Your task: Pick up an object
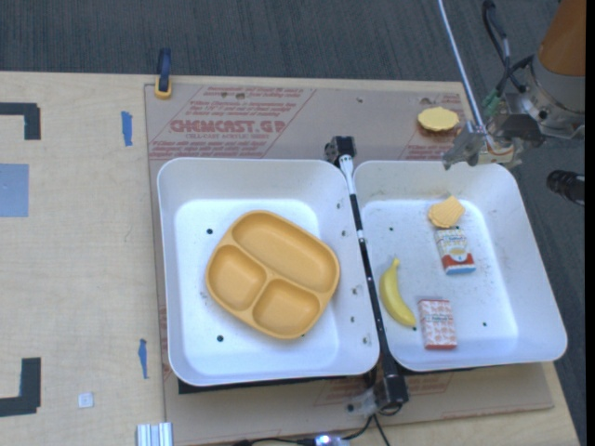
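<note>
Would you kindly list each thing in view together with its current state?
gripper: above the right bin's far edge, nothing visibly held
divided plate: upright in the left bin, compartments bare
banana: lying flat in the right bin
two small cartons: lying flat
yellow round piece: in the right bin
second yellow round piece: on the board, outside the bins

Single fixed camera mounted above bench (74,249), angled down; both white bins (186,249) framed (arm (558,54) at right).
</note>
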`<state>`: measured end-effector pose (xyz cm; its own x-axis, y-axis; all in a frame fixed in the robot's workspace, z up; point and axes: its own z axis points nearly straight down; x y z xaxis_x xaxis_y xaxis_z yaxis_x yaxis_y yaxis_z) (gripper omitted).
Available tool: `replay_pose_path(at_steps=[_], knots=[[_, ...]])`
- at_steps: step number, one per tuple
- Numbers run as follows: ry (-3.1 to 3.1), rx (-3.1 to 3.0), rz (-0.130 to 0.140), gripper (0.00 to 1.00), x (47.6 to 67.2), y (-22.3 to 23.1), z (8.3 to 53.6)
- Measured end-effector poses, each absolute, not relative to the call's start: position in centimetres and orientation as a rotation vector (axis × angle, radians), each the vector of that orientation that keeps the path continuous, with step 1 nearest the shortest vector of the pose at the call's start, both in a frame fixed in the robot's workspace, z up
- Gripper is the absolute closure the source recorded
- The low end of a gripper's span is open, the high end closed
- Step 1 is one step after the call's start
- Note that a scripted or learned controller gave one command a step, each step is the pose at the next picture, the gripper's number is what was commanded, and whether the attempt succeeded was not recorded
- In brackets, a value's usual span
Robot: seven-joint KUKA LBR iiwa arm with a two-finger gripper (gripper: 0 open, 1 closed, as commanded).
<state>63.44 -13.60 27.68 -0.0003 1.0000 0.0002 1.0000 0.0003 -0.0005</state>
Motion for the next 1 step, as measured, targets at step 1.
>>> replay_pose_path(at_steps=[1], knots=[[-2.223, -2.224, -0.002, 0.0, 63.3, -15.51, 8.61]])
